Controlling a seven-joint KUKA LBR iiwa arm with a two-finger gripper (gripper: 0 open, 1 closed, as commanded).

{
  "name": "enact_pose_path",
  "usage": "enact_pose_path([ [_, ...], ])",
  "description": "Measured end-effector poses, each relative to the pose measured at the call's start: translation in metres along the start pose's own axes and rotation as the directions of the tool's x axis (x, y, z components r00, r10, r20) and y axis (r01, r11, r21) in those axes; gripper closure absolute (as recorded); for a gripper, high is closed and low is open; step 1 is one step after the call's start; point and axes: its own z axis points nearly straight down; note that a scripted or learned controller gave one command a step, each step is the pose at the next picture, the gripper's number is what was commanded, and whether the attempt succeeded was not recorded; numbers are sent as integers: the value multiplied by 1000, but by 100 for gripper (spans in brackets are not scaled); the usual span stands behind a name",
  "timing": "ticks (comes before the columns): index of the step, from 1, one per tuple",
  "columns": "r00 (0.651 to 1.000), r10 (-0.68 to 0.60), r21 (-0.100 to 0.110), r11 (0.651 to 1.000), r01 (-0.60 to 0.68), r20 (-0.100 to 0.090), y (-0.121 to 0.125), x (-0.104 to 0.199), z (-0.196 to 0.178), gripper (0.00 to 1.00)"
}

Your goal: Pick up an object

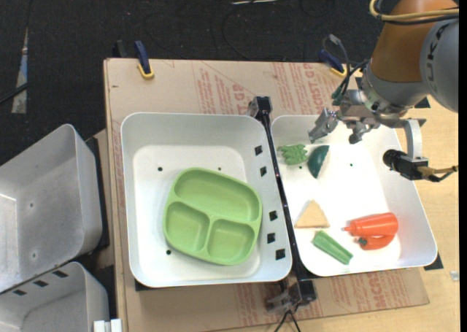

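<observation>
Apparently unstarted: the hand (338, 130), fingers spread and holding nothing, hovers above the right white plastic bin (408, 199) near a dark-green teardrop-shaped toy (318, 160), grasp and lift remaining.

Robotics lab: clamped bench (219, 82), loose floor cables (255, 17).

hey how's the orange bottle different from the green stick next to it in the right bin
The orange bottle is bright orange-red; the green stick is light green. The bottle is bulkier, with a narrow spout end pointing left, while the stick is a slim, plain bar. The bottle lies roughly level across the view; the stick lies on a diagonal, nearer the front wall. Both lie flat on the floor of the right bin, close together, apart from the gripper.
</observation>
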Motion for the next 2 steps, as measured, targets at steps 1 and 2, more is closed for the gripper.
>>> enact_pose_path([
  [1, 1000, 0, 0, 1000, 0, 0, 0, 0, 0, 0],
  [2, 1000, -2, 3, 1000, 2, 0, 7, 5, 59, 0],
])
